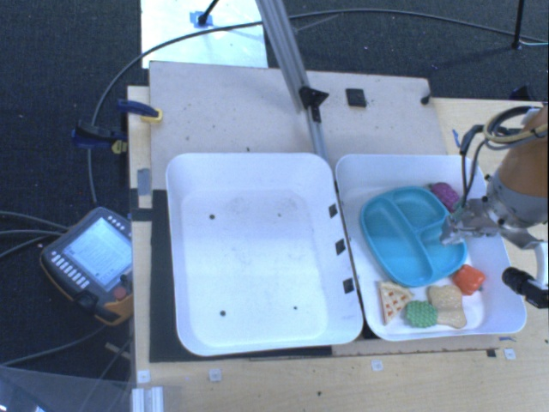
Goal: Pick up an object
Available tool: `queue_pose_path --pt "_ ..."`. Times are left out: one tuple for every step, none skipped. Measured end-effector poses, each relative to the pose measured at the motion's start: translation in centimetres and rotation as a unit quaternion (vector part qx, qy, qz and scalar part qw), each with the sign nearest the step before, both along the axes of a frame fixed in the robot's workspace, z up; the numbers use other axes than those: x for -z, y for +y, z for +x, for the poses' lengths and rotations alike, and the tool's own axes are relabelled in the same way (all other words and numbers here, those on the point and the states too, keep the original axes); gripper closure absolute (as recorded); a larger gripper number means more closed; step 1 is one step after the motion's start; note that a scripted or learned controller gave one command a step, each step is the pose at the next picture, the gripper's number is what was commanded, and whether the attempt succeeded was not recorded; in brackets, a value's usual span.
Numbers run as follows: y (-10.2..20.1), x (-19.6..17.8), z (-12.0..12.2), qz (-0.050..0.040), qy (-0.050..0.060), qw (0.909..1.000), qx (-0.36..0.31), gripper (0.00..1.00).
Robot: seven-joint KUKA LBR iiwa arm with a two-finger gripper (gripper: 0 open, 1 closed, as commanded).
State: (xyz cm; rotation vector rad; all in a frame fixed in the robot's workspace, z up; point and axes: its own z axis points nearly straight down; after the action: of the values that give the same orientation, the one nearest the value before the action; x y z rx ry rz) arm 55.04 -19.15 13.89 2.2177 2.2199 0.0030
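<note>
The tool point(455, 228) hangs at about three o'clock in the camera view, low over the right bin point(515, 320), its tip touching or just above the right rim of the blue divided plate point(410, 234); whether it is spread or pressed together I cannot tell, and nothing can be seen gripped in it. The grey arm point(525, 183) with its orange band comes in from three o'clock. The plate lies tilted in the middle of that bin. Just beside it at one o'clock a purple piece point(444, 195) peeks out. Toward five o'clock sit an orange piece point(468, 279), a tan bone-shaped biscuit point(449, 304), a green knobbly piece point(420, 313) and a pizza-slice toy point(394, 300), packed close, some touching. The left bin point(197, 333) sits at nine o'clock of the right one on the counter point(249, 101). The plate looks like stiff, light, smooth plastic, likely slippery and too wide to span, so the raised rim or a divider ridge is probably the place to pinch it. The small toys seem light, perhaps slightly soft; the biscuit's narrow waist would likely suit a grip, though its neighbours crowd it.
</note>
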Motion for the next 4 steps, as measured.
queue_pose_path --pt "1.0 -5.6 0.3 -0.0002 -0.001 1.0 -0.002 1.0" --pt "1.1 -8.9 0.4 0.0 0.0 1.0 -0.002 1.0" --pt "6.5 -9.9 0.8 0.0016 0.0 1.0 -0.005 1.0" --pt "12.0 -10.4 0.7 0.0017 0.001 1.0 -0.005 1.0"
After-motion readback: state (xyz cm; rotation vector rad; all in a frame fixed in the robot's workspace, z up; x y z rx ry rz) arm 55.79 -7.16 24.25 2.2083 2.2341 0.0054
